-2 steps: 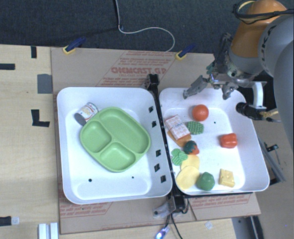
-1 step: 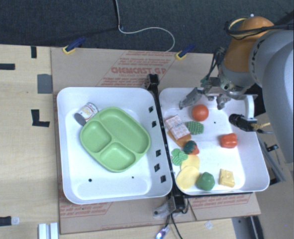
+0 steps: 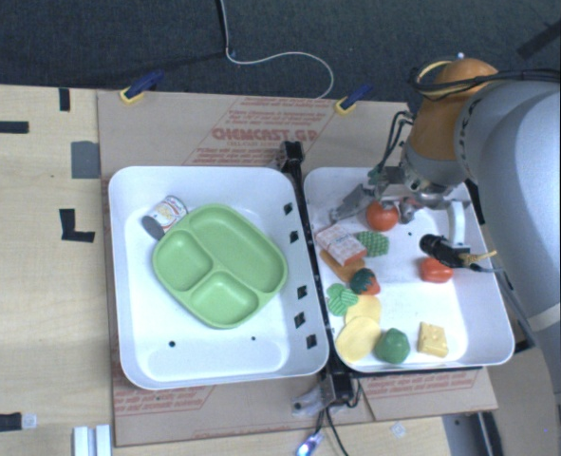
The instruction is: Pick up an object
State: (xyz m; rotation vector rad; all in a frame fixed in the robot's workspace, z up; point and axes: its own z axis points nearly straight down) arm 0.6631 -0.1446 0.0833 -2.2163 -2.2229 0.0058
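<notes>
Two shallow white plastic bins: the left bin [image 3: 133, 350] holds a pale green divided plastic plate [image 3: 220, 264] and a small labelled tin [image 3: 164, 216]; the right bin [image 3: 475, 316] holds the toy food and the arm's working end.
Grey two-finger gripper [image 3: 388, 198]: low over the far part of the right bin, below the orange band of the wrist.
Jaw state: cannot tell from this slanted view how wide it stands; nothing is seen clamped in it.
Likeliest target: small round red toy tomato [image 3: 382, 218], lying on the bin floor just beside the gripper's tip, on its near side; whether the two touch cannot be told.
Neighbours: pink-and-white packet [image 3: 341, 245] and green ridged toy piece [image 3: 375, 244] just nearer the camera; red toy piece [image 3: 435, 271] toward the view's right; yellow toy cheese block [image 3: 433, 339] well apart at the near edge.
Progress: judged early, with the gripper down among the objects and no object raised off the floor.
Left to do: close on one object, then lift it clear of the bin.
</notes>
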